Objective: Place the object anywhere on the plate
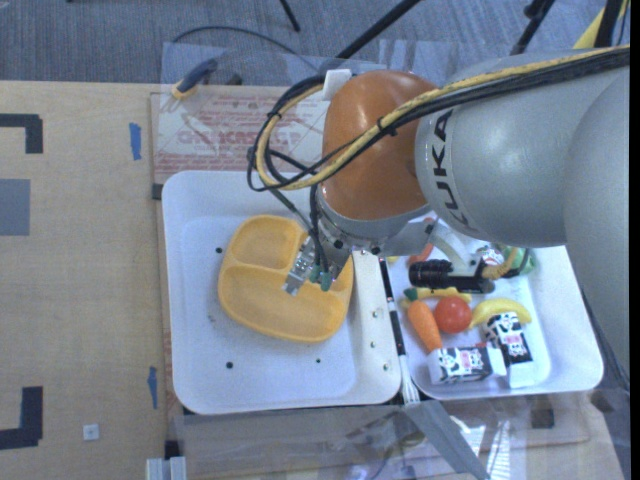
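Camera view: arm reaches in from the right, with its gripper low over the right part of the yellow divided plate in the left bin. Whether the jaws are open, closed or gripping something cannot be told. Right bin holds a carrot, a tomato, a banana and two small black-and-white cartons. No object can be made out on the plate.
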Motion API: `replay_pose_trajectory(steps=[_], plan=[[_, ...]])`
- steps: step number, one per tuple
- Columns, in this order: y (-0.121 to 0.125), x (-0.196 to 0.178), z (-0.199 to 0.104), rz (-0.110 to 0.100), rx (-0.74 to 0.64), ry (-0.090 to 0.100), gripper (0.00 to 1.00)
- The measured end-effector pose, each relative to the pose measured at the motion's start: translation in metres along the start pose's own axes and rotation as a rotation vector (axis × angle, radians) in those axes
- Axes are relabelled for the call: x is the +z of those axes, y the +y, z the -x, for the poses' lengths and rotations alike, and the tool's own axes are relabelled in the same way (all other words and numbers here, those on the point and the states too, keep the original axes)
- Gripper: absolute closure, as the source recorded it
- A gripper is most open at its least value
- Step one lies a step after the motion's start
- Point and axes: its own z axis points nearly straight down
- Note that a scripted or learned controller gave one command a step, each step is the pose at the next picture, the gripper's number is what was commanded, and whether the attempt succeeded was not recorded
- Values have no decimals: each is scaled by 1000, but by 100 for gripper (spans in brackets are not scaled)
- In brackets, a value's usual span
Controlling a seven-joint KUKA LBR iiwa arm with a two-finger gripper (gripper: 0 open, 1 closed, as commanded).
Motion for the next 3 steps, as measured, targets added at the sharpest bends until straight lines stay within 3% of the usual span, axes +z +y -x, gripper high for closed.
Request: replay_pose_trajectory(steps=[1,2,3], plan=[[-12,-42,-14,3,127,-3,100],[-12,-42,-13,3,128,-3,0],[-12,-53,-12,7,128,-6,100]])
